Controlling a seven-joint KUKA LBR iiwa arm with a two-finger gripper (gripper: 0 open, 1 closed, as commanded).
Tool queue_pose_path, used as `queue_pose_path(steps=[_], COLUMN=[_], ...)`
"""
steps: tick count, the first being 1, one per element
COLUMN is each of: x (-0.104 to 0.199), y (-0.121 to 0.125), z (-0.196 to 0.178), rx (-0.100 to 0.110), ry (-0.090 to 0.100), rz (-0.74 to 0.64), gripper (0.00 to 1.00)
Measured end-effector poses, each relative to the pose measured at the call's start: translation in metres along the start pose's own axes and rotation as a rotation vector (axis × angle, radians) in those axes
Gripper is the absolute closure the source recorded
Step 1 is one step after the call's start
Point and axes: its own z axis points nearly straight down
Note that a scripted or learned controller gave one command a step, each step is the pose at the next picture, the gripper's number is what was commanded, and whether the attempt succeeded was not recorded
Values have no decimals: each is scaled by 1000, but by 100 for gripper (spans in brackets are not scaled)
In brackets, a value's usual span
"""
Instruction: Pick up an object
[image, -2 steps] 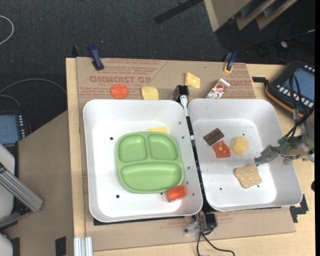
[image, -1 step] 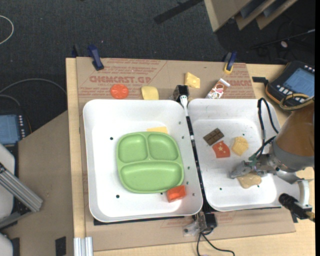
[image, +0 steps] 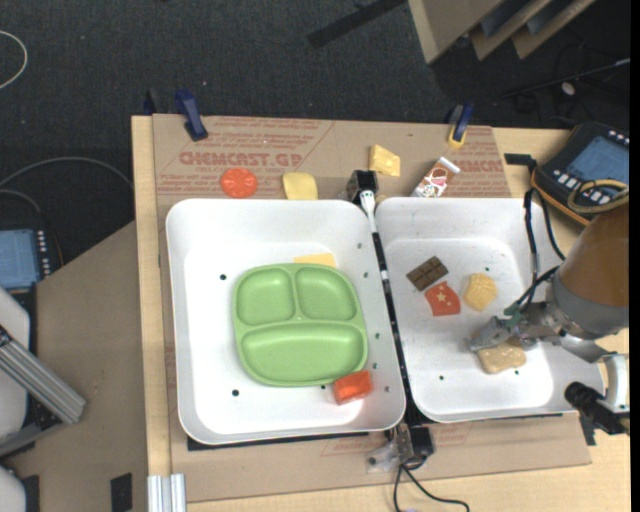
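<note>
Lower right of the frame: gripper (image: 497, 340) poised directly over a tan block (image: 501, 358) on the right bin (image: 450, 400) floor. Jaw state cannot be told; no lift evident yet.

A green three-compartment plastic plate (image: 297, 324) lies in the left white bin (image: 195, 300), with a small orange block (image: 351, 386) at its near right edge. In the right white bin (image: 440, 395) lie a brown rectangular piece (image: 427, 272), a red piece (image: 443, 299), a yellow lump (image: 481, 291) and a beige lump (image: 501, 357), the gripper (image: 497, 338) just above the last.
</note>
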Motion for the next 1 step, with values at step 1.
queue_pose_path(steps=[1], x=[63], y=[44], z=[-86], rx=[-9], ry=[3], rz=[-11], gripper=[100])
